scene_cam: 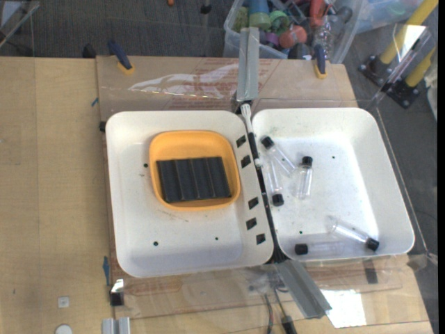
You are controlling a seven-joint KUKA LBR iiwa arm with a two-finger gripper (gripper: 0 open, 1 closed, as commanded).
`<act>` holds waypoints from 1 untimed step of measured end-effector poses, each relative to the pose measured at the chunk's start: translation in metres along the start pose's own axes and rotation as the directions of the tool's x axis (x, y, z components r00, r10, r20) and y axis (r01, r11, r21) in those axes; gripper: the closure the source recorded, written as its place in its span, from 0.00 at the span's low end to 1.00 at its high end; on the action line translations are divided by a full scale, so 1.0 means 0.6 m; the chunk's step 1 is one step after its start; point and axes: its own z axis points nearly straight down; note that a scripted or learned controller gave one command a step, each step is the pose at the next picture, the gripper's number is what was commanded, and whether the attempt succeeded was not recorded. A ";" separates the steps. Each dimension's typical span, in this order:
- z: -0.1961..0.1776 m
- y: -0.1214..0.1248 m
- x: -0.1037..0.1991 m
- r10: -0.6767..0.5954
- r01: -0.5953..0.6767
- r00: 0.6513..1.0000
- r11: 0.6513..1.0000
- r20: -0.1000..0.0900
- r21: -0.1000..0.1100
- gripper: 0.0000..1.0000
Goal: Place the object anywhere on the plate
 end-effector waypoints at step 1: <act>0.000 0.000 0.000 -0.161 0.161 0.987 0.987 0.000 -0.001 1.00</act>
